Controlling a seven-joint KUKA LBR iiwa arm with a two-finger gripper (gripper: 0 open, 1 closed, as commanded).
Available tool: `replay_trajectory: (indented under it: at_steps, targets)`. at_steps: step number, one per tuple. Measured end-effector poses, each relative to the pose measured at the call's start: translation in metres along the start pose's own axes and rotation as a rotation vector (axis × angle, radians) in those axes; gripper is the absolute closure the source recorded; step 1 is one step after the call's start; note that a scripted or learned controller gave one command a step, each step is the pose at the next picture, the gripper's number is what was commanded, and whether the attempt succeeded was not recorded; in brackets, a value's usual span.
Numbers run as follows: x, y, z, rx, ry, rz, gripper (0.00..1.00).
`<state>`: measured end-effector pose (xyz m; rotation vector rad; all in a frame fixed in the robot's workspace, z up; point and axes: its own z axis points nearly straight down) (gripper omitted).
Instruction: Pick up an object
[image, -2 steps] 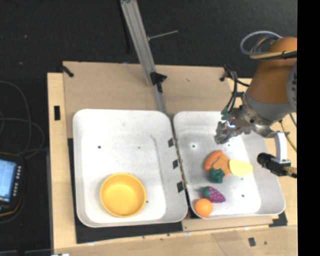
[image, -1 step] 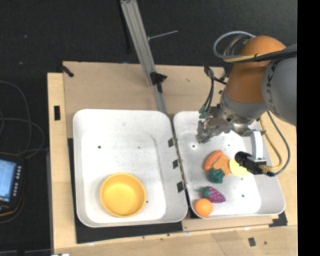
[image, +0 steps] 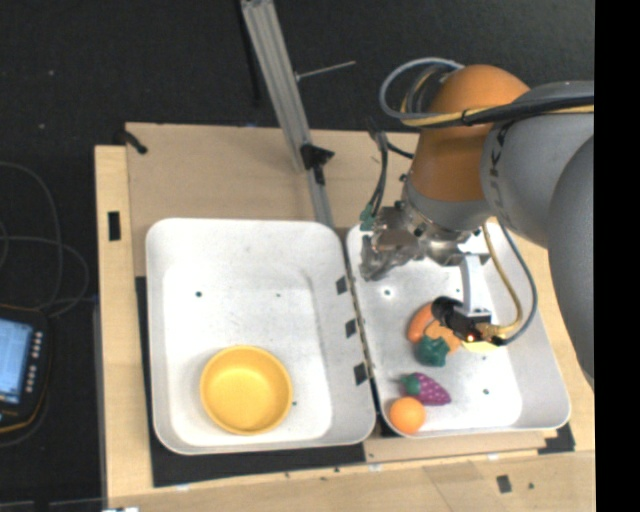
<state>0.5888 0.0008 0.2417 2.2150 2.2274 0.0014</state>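
At far left, off the bench, a dark handheld screen unit (image: 18, 372) with trailing black cable. On the bench, the left bin (image: 180, 260), white and shallow, holding a yellow bowl (image: 246, 389) upright near its front left corner. Rising from behind the bins, a slanted metal pole (image: 285, 100). Just right of the seam between the bins, the gripper (image: 375, 262), hanging low over the back left corner of the right bin (image: 520, 395); from this angle, impossible to tell whether spread or pressed together, and nothing seen held. Above it, the orange band of the arm (image: 460, 130). Further right and nearer the front, well apart from the gripper, a cluster of toy food: an orange piece with a green top (image: 430, 335), purple grapes (image: 427, 388) and an orange fruit (image: 406, 414) touching the front rim.
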Motion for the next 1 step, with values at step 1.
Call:
replay_trajectory:
  at_steps: [1]
  targets:
    - [0.0472, 0.0067, 0.0094, 0.000, 0.000, 0.000, 1.00]
